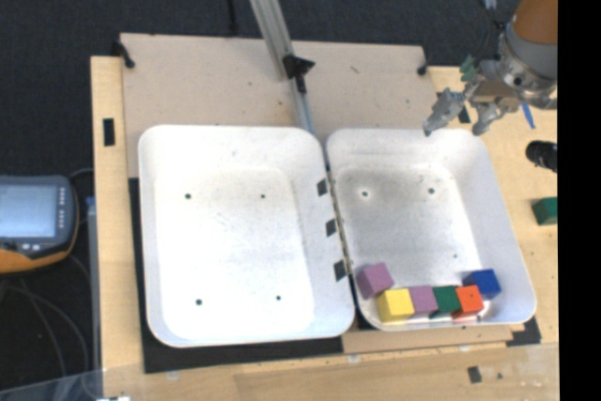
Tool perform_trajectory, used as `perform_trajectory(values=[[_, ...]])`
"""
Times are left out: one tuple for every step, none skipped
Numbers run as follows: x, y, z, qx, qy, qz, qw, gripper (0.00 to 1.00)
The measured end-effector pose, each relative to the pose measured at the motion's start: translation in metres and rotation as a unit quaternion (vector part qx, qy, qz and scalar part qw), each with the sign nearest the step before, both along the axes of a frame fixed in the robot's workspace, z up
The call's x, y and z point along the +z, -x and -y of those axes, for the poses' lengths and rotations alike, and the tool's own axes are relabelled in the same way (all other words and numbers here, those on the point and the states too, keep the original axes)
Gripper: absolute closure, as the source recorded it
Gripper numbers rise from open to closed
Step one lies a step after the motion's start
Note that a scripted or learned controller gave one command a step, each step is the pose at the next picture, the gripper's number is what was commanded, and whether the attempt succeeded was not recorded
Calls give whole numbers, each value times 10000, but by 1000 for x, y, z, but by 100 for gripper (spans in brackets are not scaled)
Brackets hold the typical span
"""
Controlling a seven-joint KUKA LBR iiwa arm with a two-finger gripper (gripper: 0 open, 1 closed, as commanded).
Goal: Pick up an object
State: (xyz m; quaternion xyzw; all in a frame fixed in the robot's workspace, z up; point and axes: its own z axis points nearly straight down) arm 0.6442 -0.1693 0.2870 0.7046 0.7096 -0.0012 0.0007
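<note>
1. Camera view: the gripper (458, 115) hangs above the far right corner of the right bin (488, 174), on the grey arm (531, 23) entering from the right. Its fingers are spread apart with nothing between them.
2. The objects lie along the near edge of the right bin: a purple block (375, 278), a yellow block (396, 303), a second purple block (423, 299), a green block (445, 300), an orange block (469, 300) and a blue block (483, 282). All are well apart from the gripper.
3. The left bin (235, 230) lies just beside the right bin.
4. A metal post (266, 5) slants over the bench's (113, 202) far side.
</note>
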Motion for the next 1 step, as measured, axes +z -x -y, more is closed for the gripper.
perform_trajectory(values=[[149,5,37,-42,11,57,10000,0]])
